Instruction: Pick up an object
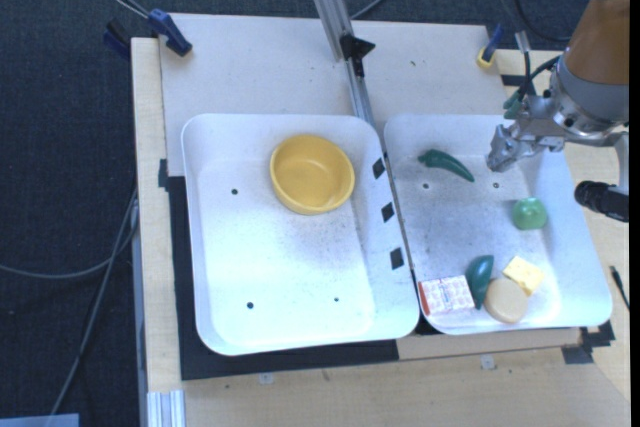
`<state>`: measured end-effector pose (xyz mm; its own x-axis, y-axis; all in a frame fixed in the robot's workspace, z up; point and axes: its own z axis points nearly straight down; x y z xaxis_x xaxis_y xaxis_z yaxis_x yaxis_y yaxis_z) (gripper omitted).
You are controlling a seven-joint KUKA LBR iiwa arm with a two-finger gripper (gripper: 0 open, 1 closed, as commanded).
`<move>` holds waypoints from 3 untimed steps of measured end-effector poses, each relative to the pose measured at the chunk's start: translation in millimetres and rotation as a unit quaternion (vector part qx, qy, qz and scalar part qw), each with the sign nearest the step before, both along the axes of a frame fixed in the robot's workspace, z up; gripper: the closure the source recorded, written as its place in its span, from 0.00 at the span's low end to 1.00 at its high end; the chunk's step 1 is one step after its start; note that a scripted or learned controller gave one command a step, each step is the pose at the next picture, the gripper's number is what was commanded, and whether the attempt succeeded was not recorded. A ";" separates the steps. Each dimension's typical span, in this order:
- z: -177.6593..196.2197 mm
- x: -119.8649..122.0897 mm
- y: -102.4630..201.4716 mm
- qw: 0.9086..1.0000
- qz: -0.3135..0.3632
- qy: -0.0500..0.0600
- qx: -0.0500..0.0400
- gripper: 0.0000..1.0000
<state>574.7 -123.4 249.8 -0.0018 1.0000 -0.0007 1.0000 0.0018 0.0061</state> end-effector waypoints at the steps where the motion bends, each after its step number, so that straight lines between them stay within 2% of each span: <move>1: 8.4 -15.3 55.8 1.000 0.002 0.007 0.004 1.00; 2: 8.1 -33.6 103.4 1.000 0.002 0.010 0.004 1.00; 3: 9.5 -38.7 149.7 1.000 0.002 0.010 0.003 1.00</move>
